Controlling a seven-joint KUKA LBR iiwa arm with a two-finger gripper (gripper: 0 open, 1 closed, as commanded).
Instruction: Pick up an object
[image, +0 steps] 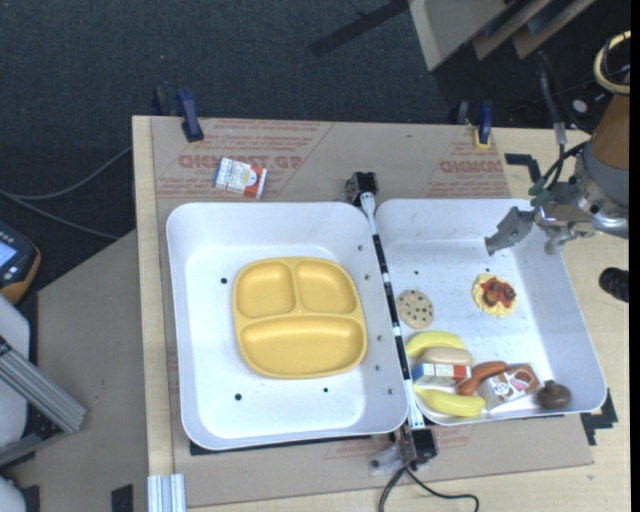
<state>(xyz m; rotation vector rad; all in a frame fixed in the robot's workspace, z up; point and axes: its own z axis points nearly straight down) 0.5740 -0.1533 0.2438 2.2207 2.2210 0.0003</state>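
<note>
The right bin (450, 235) holds several toy foods. A chocolate-chip cookie (413, 308) lies near its left wall and a small round pizza (495, 294) sits in the middle. At the front are a banana (447, 402), a sausage (481, 374), a red-and-white packet (515, 385) and a brown lump (553, 396), heaped together. My gripper (526, 240) hovers over the bin's far right part, above and behind the pizza. It is open with nothing between its fingers (503, 236).
The left bin (200, 300) carries a yellow divided plate (298, 316). A small red-and-white carton (240, 177) lies on the bench behind the left bin. Blue clamps (187, 115) hold the board's far edge.
</note>
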